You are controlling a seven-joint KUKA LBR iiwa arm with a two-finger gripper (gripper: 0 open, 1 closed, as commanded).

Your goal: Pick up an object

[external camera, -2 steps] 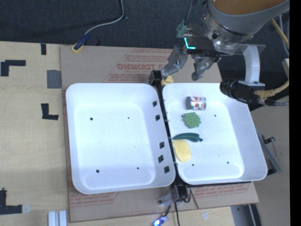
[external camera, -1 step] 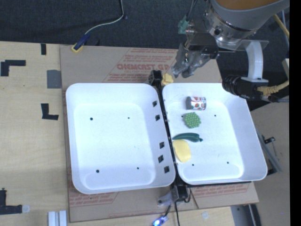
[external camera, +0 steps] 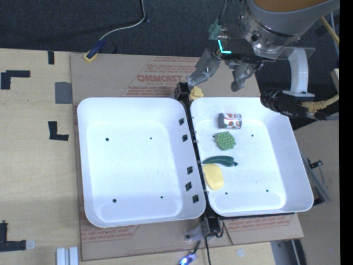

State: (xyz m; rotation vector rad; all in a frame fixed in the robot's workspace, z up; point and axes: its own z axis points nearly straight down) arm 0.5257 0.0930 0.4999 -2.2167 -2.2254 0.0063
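The left bin [external camera: 132, 164] is lying bare. In the right bin [external camera: 265, 170], a lemon [external camera: 213, 176], pepper [external camera: 219, 160], green ball [external camera: 225, 141] and can [external camera: 230, 121] are clustering near the divider. The gripper [external camera: 220, 77] is hovering above the bin's far rim, jaws spread, holding nothing. The approach seems to be under way; descending comes next, with room on the right.

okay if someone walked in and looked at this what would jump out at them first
Probably the big grey arm reaching in at the top right, its gripper open above the right bin's far edge. Next, the small items in that bin: a can, a green ball, a dark green pepper, a yellow piece.
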